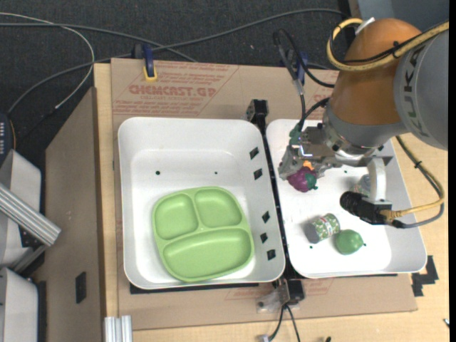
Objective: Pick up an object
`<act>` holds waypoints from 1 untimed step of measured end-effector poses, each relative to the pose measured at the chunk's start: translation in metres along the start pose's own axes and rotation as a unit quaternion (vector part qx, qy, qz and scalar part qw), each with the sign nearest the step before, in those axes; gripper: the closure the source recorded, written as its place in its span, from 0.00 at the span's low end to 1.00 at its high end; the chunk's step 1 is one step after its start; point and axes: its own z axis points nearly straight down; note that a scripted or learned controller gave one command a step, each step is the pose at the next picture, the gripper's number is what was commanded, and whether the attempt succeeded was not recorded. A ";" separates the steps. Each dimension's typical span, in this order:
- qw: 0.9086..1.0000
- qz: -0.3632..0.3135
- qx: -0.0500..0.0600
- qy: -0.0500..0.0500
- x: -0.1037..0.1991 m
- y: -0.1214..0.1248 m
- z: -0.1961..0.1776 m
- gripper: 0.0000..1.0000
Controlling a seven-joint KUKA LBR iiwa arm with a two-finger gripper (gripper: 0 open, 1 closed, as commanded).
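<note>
**Tool low over the right bin, at a small purple object**

Tool hangs over the near-left part of the right bin, under the arm's orange band. If it is wide or narrow I cannot tell; the wrist hides it. A purple object with a bit of orange on top lies just under the tool, touching it or nearly so. If it is gripped cannot be seen.

Both bins are shallow, white, smooth plastic with rounded corners. They stand side by side on a brown cardboard sheet that covers the tabletop. Red print on the cardboard reads "CHEMCAST.GP". A blue clamp holds its far edge. Behind is dark carpet with thin cables across it.

Further in the right bin lie a small cylinder with a green and white pattern and, just beside it, a round green fruit. The left bin holds a light green plate with three compartments, matte and oval.
</note>
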 end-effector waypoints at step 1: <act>1.000 -0.001 0.000 0.000 0.056 -0.025 0.003 1.00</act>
